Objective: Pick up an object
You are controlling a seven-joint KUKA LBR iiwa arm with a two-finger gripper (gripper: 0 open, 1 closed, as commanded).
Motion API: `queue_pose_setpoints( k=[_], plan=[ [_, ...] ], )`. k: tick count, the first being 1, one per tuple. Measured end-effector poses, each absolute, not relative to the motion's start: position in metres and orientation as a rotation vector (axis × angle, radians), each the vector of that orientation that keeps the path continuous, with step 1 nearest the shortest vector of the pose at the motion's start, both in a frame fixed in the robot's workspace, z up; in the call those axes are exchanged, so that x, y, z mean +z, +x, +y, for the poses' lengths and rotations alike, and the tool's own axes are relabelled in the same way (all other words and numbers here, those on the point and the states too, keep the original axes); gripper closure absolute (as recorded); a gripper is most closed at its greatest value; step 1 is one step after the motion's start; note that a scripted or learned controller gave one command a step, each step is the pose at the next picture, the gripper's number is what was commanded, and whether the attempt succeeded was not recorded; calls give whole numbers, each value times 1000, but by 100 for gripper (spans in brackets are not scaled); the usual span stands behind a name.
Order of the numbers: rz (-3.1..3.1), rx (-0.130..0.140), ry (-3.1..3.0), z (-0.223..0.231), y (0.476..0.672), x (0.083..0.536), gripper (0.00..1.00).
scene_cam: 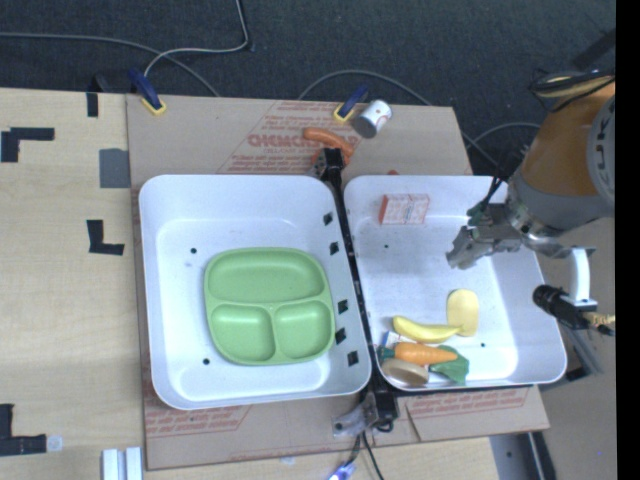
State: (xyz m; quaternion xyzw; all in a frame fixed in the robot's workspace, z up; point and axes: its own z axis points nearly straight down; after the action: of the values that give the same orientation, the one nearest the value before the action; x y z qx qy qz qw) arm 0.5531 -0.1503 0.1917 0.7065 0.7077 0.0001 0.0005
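Camera view showed the gripper [468, 251] over the right bin [500, 368], near its right edge; whether the jaws were wide or narrow could not be told. A banana [422, 329] lay by the bin's front edge.

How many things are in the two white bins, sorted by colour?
Green: 1, the divided plate
Yellow: 2, the banana and a pale yellow piece
Orange: 1, the carrot
Pink: 1, the small box
Tan: 1, a rounded piece
Total: 6

arm [575, 158] cut off at right (claw [470, 248] blurred)
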Motion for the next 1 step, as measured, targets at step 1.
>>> queue_pose_setpoints(
  k=[1],
  plan=[
    [2223, -2, 2220, -150, 553, 191, 0]
  ],
)
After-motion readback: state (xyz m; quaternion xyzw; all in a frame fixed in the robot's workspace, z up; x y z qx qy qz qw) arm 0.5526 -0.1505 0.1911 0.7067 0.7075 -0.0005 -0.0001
